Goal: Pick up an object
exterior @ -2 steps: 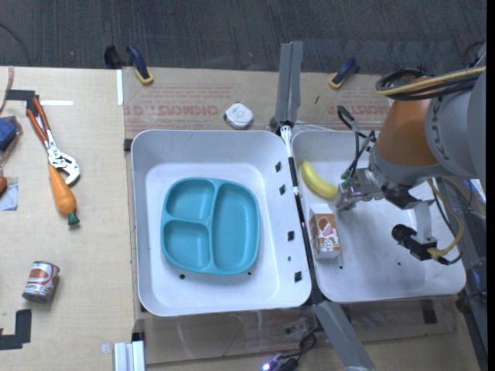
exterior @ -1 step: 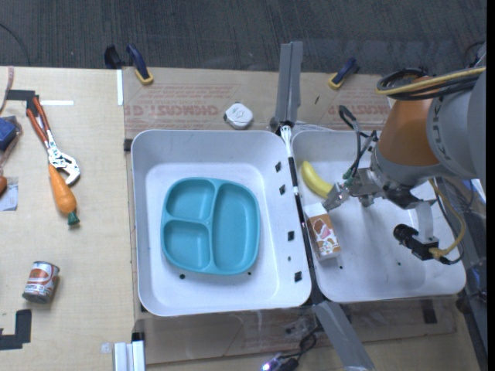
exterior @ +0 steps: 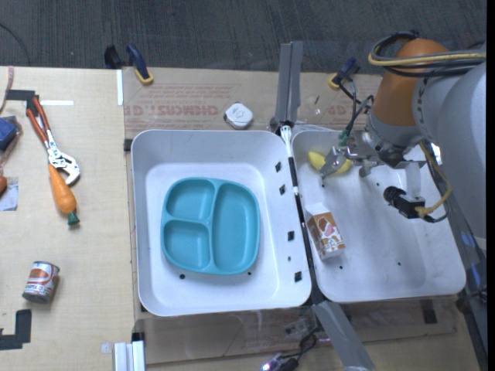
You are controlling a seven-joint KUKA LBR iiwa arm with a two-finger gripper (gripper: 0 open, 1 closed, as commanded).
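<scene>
- While nothing has left either bin, the left bin (exterior: 147, 207) holds a teal divided plate (exterior: 210, 225) lying flat near its middle, untouched and well apart from the arm.
- Just right of the divider, a small printed carton (exterior: 326, 233) lies on the floor of the right bin (exterior: 402, 269), also left alone.
- Further right and toward the far corner of that bin, a yellow object (exterior: 318, 160), likely the target, rests on the bin floor.
- Right beside it, the gripper (exterior: 338, 163) is down low, its tips at or touching the yellow thing; whether the claw is spread or closed, and whether it has any hold, I cannot tell.
- By my judgement the approach is done; the grasp is unconfirmed and the lift is yet to come.
</scene>
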